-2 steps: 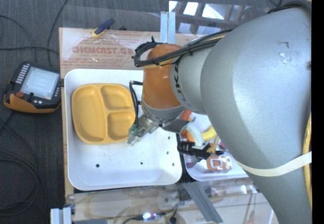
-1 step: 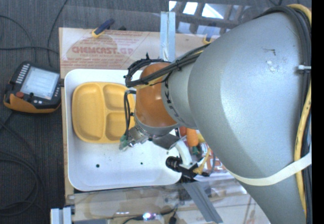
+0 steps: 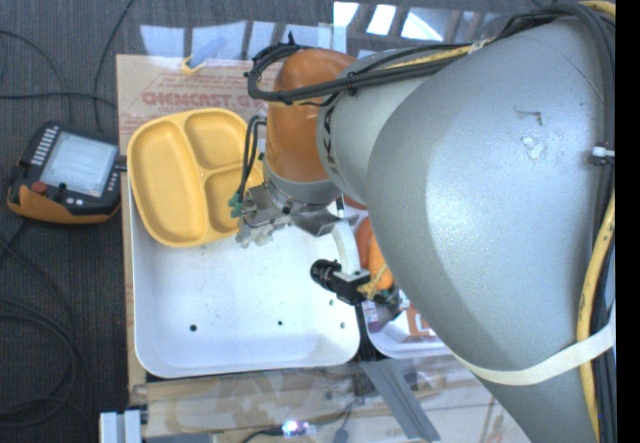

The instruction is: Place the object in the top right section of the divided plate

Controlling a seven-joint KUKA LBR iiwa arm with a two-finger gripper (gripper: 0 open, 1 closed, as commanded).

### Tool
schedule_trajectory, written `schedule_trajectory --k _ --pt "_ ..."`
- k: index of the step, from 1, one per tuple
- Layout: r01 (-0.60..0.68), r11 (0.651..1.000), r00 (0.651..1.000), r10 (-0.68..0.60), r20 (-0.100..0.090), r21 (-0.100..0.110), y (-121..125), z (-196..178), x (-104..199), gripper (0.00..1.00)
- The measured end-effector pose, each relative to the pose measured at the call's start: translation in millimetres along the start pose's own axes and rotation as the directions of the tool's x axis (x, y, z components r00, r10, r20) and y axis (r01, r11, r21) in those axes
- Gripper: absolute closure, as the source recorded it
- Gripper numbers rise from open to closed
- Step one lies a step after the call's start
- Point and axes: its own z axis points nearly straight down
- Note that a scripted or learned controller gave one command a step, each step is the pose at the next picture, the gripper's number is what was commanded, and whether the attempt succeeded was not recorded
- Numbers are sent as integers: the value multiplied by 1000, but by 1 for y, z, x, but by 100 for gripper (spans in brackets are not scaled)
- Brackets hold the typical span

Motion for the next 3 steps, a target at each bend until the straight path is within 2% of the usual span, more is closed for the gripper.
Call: schedule_trajectory --k 1,2,3 --pt "-5 1000 1000 5 -2 -6 40 7 -4 100" --pt "220 974 975 -220 9 -52 -31 49 18 100" --pt "11 1000 1000 -11 -2 -15 -8 -17 -36 100"
